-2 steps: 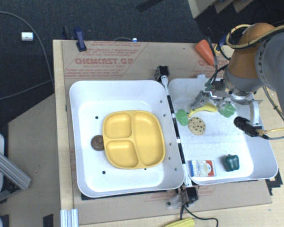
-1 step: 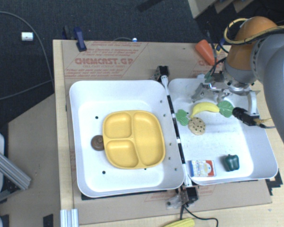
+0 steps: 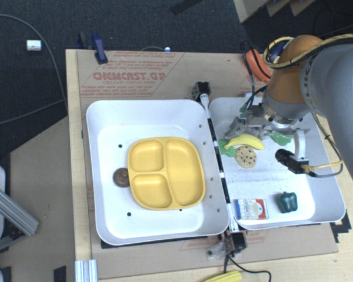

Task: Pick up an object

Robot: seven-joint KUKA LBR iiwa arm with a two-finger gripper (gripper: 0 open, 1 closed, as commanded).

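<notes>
My end effector [image 3: 251, 127] hovers over the small yellow plastic banana [image 3: 247, 141]; grip state unclear. Light, slick, rigid: grasp mid-curve.

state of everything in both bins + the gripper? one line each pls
yellow divided tray: flat in left bin, compartments bare.
brown round piece: left bin, touching tray's left edge.
banana: lying in right bin, under the gripper.
cookie: flat, just below banana.
green pepper: near right bin's front edge, apart.
small carton: lying flat at front edge.
gripper: low over banana; hold not confirmed.
</notes>
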